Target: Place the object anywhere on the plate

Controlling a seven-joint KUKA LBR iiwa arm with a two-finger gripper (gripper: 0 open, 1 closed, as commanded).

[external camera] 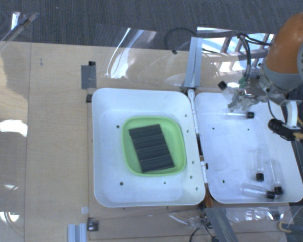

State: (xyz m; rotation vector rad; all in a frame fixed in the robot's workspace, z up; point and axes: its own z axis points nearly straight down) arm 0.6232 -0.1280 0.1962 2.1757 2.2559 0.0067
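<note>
Pale wooden bench (45, 150), two shallow white bins side by side, left bin (106, 185), right bin (227, 160)

Layout: two bins side by side on bench, arm over far right corner.

The shallow white left bin (103, 185) holds a square green plastic plate (178, 135) at its centre; a dark grey ribbed rectangular block (151, 148) lies on the plate, tilted slightly off the bin's axis. The shallow white right bin (222, 150) touches the left bin along their shared edge. Three clear plastic vials with black caps (266, 173) lie in its near right corner, close together. The grey arm with orange band (288, 44) sits above the right bin's far right corner, its two-finger gripper (241, 101) over the bin's far edge.
</note>
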